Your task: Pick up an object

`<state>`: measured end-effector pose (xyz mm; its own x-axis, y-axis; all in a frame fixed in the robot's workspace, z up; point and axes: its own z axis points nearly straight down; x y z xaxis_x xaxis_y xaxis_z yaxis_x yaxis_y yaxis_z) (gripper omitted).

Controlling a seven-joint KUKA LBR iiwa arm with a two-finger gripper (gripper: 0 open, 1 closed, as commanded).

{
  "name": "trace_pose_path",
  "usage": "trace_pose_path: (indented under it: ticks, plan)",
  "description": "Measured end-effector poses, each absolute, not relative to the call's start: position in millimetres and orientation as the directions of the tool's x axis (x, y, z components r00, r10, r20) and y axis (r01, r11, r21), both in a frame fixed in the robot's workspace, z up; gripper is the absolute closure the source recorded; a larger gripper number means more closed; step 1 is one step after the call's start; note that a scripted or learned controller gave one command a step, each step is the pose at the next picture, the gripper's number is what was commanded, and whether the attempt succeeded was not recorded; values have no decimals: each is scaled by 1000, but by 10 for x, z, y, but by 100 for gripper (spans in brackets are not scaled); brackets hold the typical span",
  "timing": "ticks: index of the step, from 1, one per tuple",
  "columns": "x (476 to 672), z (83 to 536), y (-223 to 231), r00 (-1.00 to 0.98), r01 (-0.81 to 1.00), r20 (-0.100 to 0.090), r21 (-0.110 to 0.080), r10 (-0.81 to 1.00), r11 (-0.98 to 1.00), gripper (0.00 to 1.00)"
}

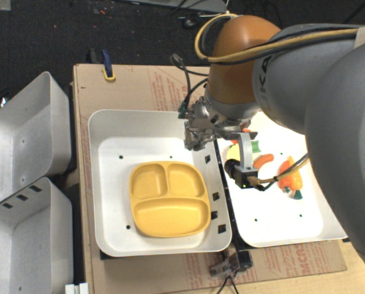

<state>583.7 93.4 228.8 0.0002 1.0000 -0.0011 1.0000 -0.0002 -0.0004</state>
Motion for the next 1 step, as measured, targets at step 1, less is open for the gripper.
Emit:
trace_pose_path:
  ticks: [1]
  plan:
    - [5834, 2292, 934, 0, 1000, -1, -1, 1000, 0, 0]
